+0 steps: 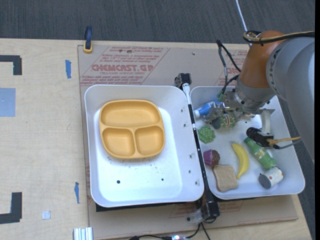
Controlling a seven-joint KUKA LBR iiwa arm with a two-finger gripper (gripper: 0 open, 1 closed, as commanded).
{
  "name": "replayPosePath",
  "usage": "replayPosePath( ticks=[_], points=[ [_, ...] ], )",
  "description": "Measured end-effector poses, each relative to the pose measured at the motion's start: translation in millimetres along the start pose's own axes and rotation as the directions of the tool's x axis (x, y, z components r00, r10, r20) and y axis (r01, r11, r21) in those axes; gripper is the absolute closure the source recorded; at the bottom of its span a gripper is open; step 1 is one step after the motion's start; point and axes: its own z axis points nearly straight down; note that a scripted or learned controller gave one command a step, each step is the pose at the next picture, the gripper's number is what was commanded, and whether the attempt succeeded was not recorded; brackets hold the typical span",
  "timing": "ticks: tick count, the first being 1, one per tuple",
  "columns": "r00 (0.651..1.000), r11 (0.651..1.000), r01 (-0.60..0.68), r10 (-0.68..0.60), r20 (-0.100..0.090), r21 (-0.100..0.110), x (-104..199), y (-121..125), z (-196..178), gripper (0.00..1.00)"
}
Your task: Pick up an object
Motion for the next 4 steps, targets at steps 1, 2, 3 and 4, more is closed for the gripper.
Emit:
replayPosePath(
  ticks=[1,2,3,4],
  points=[
    [1.000,1.000,0.000,0.000,0.000,-0.001,0.0,0.1,0.2,0.00],
    [1.000,1.000,0.000,0.000,0.000,0.004,-0.5,-0.3,-6.1,1.00],
    [1.000,1.000,0.005,-0.005,-0.004,-0.020,2.5,-73.5,-74.2,1.00],
    [1.000,1.000,0.007,-0.007,-0.005,-0.023,73.3,-72.8,-107.8,1.00]
  ],
)
